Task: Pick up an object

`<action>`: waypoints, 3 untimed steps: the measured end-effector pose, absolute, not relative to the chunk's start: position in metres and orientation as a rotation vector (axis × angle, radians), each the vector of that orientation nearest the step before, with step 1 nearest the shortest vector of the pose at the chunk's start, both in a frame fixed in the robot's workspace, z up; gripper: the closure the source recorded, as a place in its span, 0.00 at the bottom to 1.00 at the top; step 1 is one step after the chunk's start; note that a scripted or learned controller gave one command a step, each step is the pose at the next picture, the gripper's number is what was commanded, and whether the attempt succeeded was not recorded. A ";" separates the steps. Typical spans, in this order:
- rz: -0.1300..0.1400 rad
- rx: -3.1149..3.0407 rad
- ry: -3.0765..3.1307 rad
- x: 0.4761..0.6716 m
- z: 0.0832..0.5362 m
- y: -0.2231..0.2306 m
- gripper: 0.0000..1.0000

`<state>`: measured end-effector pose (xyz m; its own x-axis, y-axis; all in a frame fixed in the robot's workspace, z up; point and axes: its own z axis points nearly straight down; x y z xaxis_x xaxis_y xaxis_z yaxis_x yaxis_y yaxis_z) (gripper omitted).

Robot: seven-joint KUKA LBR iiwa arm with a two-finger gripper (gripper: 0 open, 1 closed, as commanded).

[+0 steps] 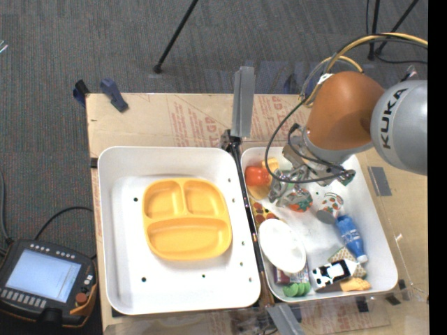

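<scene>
Hovering low over the right bin (380, 239), the pincer (297, 190) sits in the back half of the clutter, hung under the arm's orange band (339, 110) with black cables looping around it. Whether it is spread wide or pinched narrow, I cannot tell; cables and wrist hide too much, and nothing shows plainly held.

Right below it lies a small red-and-green toy (300, 201), touching or nearly so, and that looks like the target of this dip. Just to the left, a red tomato-like ball (256, 176) rests against the bin's inner wall, with a bit of yellow behind it. Near the toy's other side sits a small round speckled piece (330, 203), then a blue bottle (349, 236) lying slantwise toward the front.

Further forward, a white plate (281, 245) leans over other bits, probably just as it was dumped, and it covers part of what's beneath. A black-and-white block (334, 272) and some green pieces (298, 289) crowd the front corner.

Out to the left, the other bin (115, 187) carries a yellow divided tray (187, 218), lying flat and well apart from the action. Both bins rest on the cardboard-topped bench (160, 121).

My read: the grasp is being attempted, not secured. With pieces packed this close, a neighbour could get nudged instead.
</scene>
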<state>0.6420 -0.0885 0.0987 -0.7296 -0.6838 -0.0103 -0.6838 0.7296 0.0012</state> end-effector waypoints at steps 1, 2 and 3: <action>-0.012 -1.320 2.839 0.646 0.188 -0.183 1.00; 0.010 -1.281 2.870 0.575 0.085 -0.188 1.00; 0.006 -1.280 2.867 0.576 0.087 -0.188 0.00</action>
